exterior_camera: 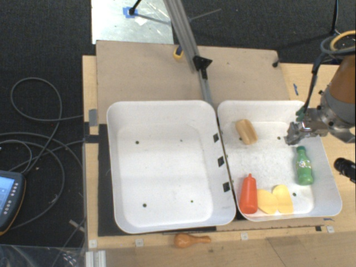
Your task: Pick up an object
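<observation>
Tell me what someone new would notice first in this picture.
The bright things grouped in the right bin stand out: a green bottle by its right wall, a red bottle and a yellow object at the front, a tan piece toward the back. The gripper hangs just behind the green bottle.

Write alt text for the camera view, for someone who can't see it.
The gripper hovers over the right bin, just above a green bottle. That bin also holds a tan roll, a red bottle and two yellow pieces.
</observation>
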You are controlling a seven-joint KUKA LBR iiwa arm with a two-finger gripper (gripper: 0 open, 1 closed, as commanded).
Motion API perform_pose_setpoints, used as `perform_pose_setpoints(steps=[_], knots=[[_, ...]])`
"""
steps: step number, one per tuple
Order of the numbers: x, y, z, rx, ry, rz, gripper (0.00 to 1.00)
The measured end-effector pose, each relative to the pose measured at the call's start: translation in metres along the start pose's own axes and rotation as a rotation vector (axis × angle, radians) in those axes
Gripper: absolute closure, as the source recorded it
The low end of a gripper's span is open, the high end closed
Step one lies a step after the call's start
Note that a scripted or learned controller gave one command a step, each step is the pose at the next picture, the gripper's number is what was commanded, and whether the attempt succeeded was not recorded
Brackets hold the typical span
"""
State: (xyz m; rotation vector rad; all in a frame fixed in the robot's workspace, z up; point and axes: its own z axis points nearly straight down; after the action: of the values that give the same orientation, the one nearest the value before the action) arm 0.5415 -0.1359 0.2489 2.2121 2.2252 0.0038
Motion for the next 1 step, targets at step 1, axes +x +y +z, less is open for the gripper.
perform_pose_setpoints(steps=[1], knots=[[0.0461,0.0305,0.0116,0.001,0.002,-0.004,1.00]])
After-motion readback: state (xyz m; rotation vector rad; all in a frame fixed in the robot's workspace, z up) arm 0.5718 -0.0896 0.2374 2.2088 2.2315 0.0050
